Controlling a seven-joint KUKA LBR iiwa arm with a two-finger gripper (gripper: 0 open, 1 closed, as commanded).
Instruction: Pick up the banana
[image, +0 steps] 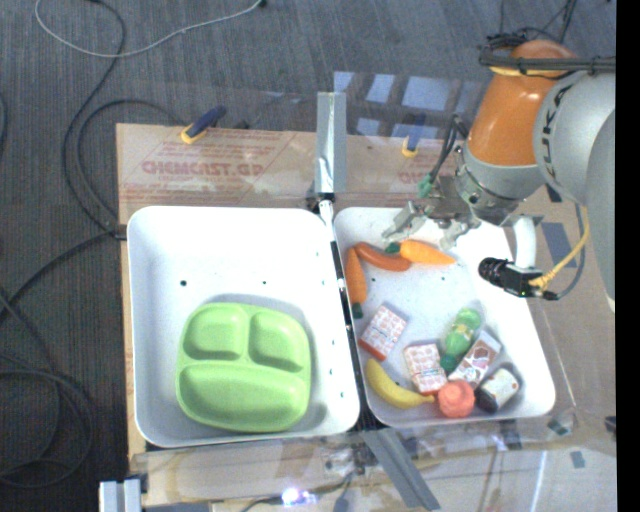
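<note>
— Lying along the near wall of the right bin (540, 345), the banana (393, 388) curves from near the divider toward a red-orange round toy (456, 398) just beside its right tip.

— What surrounds it?

— Just beyond the banana sit two small printed packets (384, 330), one near the divider and another (425, 366) close to the fruit. A dark little jar (499, 389) rests in the near right corner, touching or almost touching the red toy, with a brown box (479, 359) and a green bottle (461, 335) beyond it.

— And the left bin?

— The left bin (200, 240) holds a green divided tray (244, 366) in its near half.

— Farther back?

— An orange carrot (427, 252) lies across the far part of the right bin, with a red-orange sausage-shaped piece (381, 258) to its left and another orange piece (355, 276) running along the divider.

— Where is the arm?

— The grey arm (590, 130) with its orange band (510, 110) reaches in from the right. Its tool (428, 225) hangs over the far end of the right bin, right above the carrot, well apart from the banana. The fingers stand spread, with nothing seen between them.

— The setting?

— Both bins rest on a brown board (220, 165) on the tabletop, with cables (90, 150) trailing over dark floor at far left.
</note>
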